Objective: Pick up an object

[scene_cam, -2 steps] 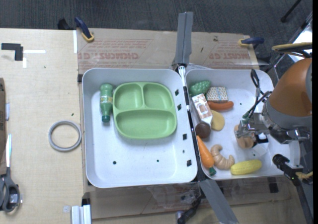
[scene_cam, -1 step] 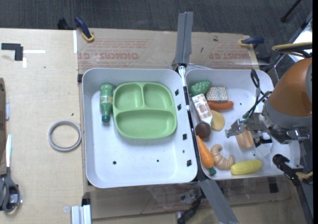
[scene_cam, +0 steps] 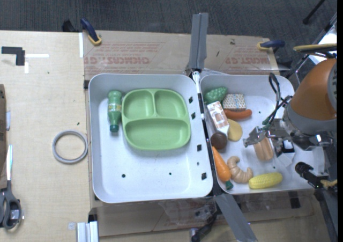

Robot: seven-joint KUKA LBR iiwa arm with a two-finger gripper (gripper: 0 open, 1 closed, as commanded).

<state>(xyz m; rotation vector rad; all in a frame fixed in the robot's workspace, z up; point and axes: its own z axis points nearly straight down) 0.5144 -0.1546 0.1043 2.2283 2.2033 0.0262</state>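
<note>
I have the end effector low in the right bin, poised beside a tan bread roll; whether it's apart or clamped, I cannot tell.

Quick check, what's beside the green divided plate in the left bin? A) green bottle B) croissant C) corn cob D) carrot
A: the green bottle lies along the left side of the green divided plate in the left bin; the corn cob, carrot and croissant are all in the right bin.
</note>
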